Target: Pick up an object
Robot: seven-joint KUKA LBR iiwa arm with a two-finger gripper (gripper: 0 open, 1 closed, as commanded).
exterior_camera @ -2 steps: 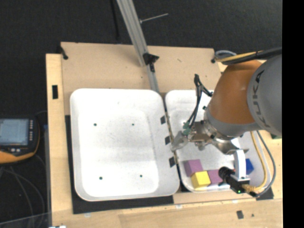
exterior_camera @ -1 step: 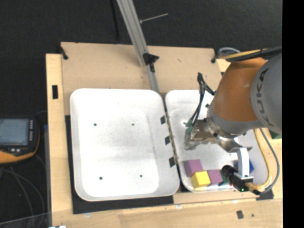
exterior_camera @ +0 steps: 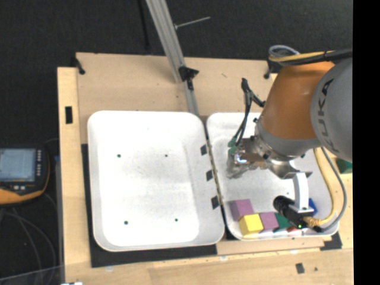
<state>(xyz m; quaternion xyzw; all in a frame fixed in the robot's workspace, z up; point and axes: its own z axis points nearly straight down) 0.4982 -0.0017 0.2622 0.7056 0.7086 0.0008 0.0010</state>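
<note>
My gripper point(exterior_camera: 237, 164) hangs over the left part of the right bin point(exterior_camera: 221, 125), under the arm's orange band. Its metal fingertips point down toward the bin floor, and the wrist body covers much of them. Below it, near the bin's front edge, lie a purple block point(exterior_camera: 241, 208), a yellow block point(exterior_camera: 251, 224), a second purple block point(exterior_camera: 269, 220) and a green piece point(exterior_camera: 281, 223). The blocks sit apart from the gripper, a short way in front of it.
The left bin point(exterior_camera: 145, 177) lies beside the right one, with a row of black clips point(exterior_camera: 210, 174) along the shared edge. A slanted metal rail point(exterior_camera: 172, 46) crosses the back of the bench. A handheld pendant point(exterior_camera: 21, 171) lies off the bench at far left.
</note>
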